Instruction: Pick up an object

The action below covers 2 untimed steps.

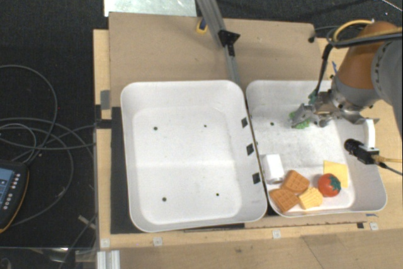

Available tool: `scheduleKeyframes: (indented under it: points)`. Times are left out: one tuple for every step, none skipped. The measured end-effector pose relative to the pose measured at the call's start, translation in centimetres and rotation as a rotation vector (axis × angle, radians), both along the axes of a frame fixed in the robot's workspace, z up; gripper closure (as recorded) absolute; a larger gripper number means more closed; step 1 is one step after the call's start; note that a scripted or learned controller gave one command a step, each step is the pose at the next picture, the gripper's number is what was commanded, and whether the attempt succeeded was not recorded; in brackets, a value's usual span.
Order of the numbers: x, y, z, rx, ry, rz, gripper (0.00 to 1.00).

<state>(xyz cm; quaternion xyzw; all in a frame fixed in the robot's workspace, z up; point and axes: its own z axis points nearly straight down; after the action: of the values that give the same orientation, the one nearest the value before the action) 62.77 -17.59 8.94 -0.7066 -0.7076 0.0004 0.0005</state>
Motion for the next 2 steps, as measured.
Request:
scheduleKeyframes:
  points:
    - [0.2,0.0,1.3,-0.001,-0.006,0.000,1.00]
    - [-0.5,-0.1,6.2,-0.001,-0.007,-0.001,1.00]
